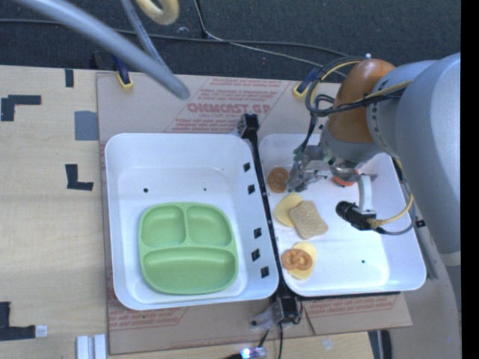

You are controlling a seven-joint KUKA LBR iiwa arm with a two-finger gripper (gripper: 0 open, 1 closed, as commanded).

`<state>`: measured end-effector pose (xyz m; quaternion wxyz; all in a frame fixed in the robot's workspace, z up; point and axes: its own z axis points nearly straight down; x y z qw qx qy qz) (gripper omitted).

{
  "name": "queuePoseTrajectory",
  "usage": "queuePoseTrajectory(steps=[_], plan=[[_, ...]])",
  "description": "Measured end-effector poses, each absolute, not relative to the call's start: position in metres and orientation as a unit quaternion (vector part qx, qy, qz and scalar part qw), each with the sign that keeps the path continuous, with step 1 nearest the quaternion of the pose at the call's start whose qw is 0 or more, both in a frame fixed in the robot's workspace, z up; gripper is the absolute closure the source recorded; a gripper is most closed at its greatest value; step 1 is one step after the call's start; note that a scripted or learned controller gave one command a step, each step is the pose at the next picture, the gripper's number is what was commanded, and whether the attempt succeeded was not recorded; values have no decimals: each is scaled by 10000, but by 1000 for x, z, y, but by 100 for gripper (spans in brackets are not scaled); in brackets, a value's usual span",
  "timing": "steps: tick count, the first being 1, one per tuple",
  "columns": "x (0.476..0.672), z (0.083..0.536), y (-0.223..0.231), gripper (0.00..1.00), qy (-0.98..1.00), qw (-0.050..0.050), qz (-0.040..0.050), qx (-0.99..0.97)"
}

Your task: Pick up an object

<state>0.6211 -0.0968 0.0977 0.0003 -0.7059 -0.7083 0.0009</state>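
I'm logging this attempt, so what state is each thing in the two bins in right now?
Green divided plate: flat in the left bin, compartments bare.
Small round brown piece: lying in the right bin, beside the gripper.
Tan bread slice: lying partly on a pale yellow piece.
Orange pretzel-like piece: resting on a yellow piece.
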Motion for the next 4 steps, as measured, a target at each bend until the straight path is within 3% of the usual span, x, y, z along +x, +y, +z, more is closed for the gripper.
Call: queuePoseTrajectory(steps=[2, 3, 4], plan=[[619, 204, -97, 100, -7076, -15, -9, -7067], [619, 224, -97, 100, -7076, -3, -2, -7066], [596, 231, -49, 100, -7089, 9, 0, -7053]])
